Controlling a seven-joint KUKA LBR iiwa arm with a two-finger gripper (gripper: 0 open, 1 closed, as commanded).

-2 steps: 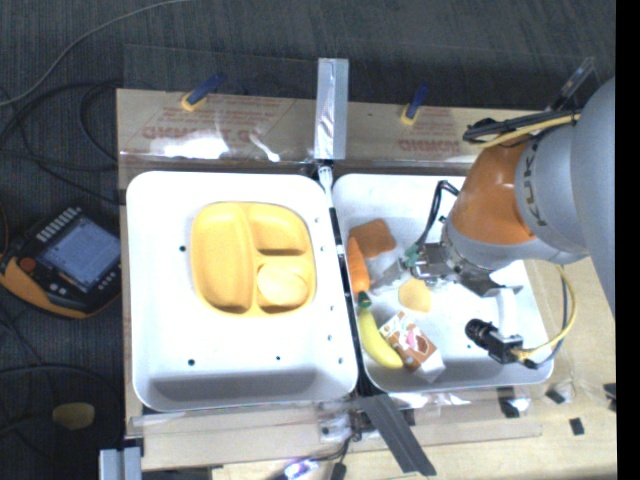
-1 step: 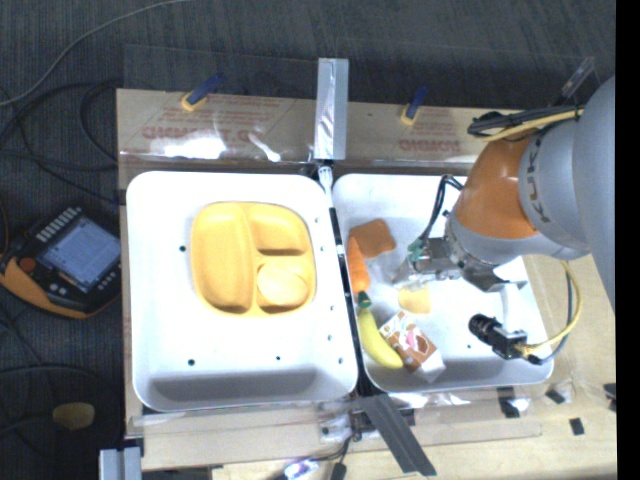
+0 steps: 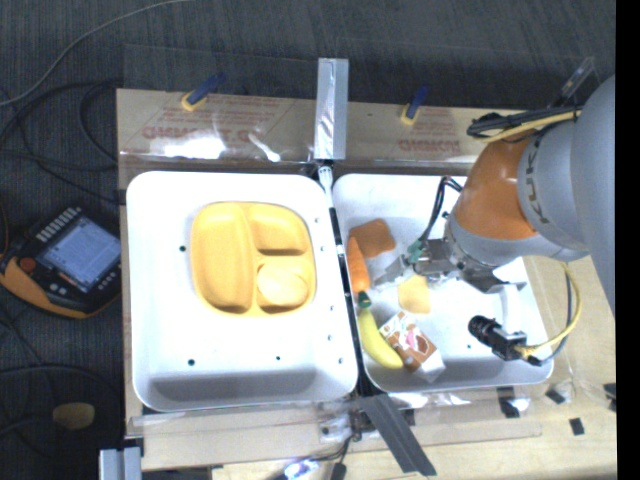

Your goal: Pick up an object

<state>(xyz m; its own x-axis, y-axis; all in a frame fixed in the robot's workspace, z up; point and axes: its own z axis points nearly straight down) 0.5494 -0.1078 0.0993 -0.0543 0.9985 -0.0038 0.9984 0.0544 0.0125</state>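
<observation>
Pale yellow foam cube (image 3: pixel 414 295) lies in the right white bin (image 3: pixel 520 313) just beside the yellow plastic banana (image 3: pixel 376 338), under the two-finger gripper (image 3: pixel 425 265), whose spread I cannot tell; crowding neighbours could spoil a grasp.

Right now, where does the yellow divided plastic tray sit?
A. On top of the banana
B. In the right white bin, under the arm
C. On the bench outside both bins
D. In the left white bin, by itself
D: the yellow divided plastic tray lies flat in the left white bin, while the banana and other food items lie in the right white bin.
</observation>
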